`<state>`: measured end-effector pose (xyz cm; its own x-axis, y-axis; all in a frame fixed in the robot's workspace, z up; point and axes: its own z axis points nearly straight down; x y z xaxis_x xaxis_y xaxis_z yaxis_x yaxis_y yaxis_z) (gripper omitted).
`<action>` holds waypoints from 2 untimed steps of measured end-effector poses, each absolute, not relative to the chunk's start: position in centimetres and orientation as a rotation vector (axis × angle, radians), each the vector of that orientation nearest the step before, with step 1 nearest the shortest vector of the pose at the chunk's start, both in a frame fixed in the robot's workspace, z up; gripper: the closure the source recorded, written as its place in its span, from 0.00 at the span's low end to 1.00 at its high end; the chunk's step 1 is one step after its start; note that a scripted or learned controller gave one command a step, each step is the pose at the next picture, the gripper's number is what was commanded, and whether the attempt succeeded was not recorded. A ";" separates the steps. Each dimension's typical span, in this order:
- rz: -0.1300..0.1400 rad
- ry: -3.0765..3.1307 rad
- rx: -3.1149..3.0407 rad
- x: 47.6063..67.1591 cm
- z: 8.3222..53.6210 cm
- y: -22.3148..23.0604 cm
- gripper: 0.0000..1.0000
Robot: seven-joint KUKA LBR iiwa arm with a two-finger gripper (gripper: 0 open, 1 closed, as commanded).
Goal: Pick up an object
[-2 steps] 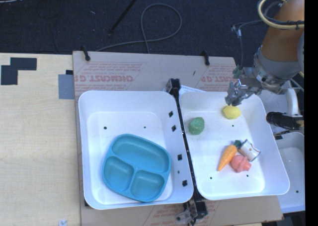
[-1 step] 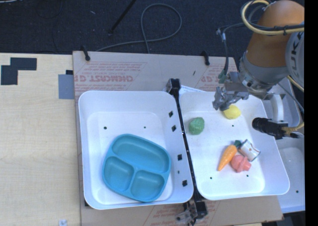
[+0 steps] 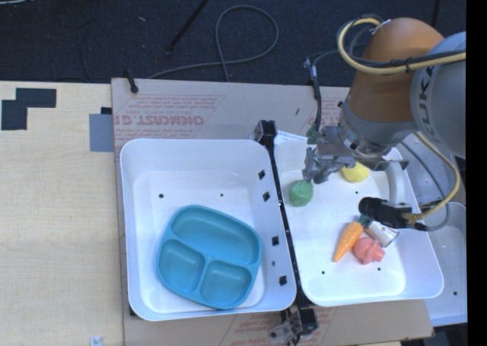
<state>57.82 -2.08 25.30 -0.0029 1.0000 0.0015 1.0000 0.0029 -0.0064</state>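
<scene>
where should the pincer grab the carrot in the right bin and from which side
Grip the carrot across its thicker orange upper body, coming straight down from above. It lies flat on the right bin floor, slanted with the tip toward lower left, so the fingers should close across its width. The pink toy sits close on its right, so a mid-body grip probably leaves more room.

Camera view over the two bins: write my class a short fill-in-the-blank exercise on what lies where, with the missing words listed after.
1. The blue tray lies in the ____ bin.
2. The carrot is coloured ____.
3. The gripper hangs just above the ____ ball.
4. The pink toy lies beside the ____.

Missing words: left; orange; green; carrot
</scene>
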 end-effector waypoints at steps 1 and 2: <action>0.006 -2.221 -2.214 55.7 24.7 2.5 1.00; 0.005 -2.223 -2.213 54.1 24.7 7.2 1.00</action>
